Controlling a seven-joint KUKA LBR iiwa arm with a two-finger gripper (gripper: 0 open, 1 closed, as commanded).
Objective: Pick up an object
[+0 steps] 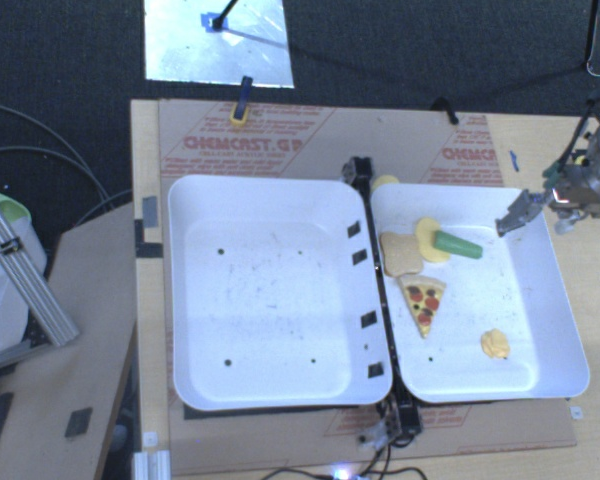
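One green cylinder [458, 245], left of jaws [513, 218]

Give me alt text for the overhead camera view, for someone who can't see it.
A grey robot arm's pincer hovers over the right-hand shallow white bin, which holds a green cylinder, a yellow disc, a tan toast-shaped piece, a toy pizza slice and a small yellow lump.

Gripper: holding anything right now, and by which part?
Nothing held. The gripper hangs over the right bin's far right edge, apart from the green cylinder and other items.
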